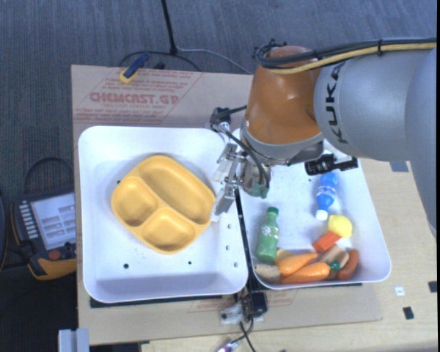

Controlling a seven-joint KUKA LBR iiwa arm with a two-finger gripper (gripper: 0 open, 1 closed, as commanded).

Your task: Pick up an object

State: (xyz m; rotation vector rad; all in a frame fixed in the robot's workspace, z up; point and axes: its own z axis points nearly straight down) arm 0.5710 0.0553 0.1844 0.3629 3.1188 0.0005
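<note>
The gripper [233,176] is hanging over the wall between both bins, its fingers apart around nothing, likely approaching the green bottle [268,235].

two white bins [95,196], one yellow tray [162,204], two bottles [268,235], two carrots [297,261]

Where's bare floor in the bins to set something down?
Left bin: bare floor in front of the yellow tray and along its left wall. Right bin: crowded at the front corner, where the green bottle, carrots and lemon pile up; the claw hangs over the divider.
</note>
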